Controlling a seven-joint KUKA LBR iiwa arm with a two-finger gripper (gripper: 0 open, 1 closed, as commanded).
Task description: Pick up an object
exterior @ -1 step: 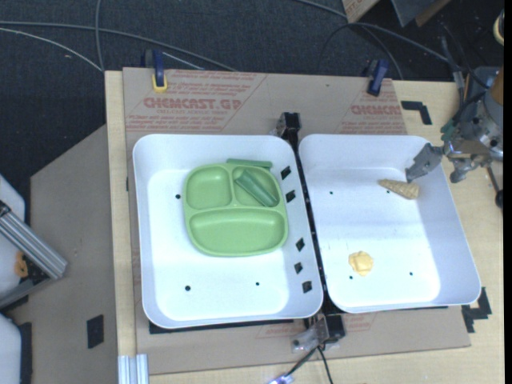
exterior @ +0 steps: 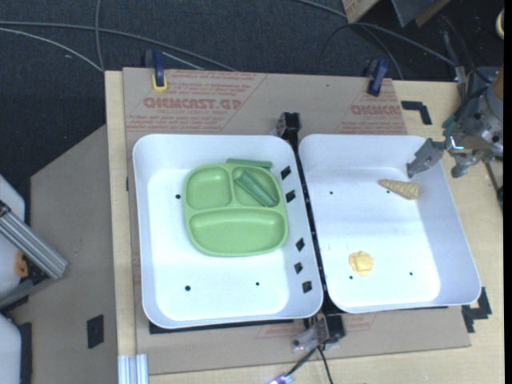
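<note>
Nearest the camera, the tabletop (exterior: 224, 350) shows a strip of brown board below the two white bins, with a clamp and cables at the joint between them. In the right bin (exterior: 448, 290), toward its front, lies a small yellow lump (exterior: 362, 262), resting on the bin floor well apart from everything else. The left bin (exterior: 160, 294) holds a green divided plate (exterior: 236, 214) lying flat around its middle; in the plate's far right compartment rests a darker green elongated piece (exterior: 258, 186), and a green strip (exterior: 250, 164) lies just behind the plate's far rim. Farther back in the right bin, near its far right corner, a tan cone-shaped object (exterior: 400, 188) lies on its side on the floor. Just beyond and to the right of the cone, the jaws (exterior: 436, 160) hang over the bin's far right edge, at the end of the arm coming in from the right; one grey finger (exterior: 420, 161) points down toward the bin, close to the cone but apart from it. The jaws look spread with nothing between them, though the view there is blurred. Blue clamps (exterior: 160, 77) pin the printed board at the far edge.
</note>
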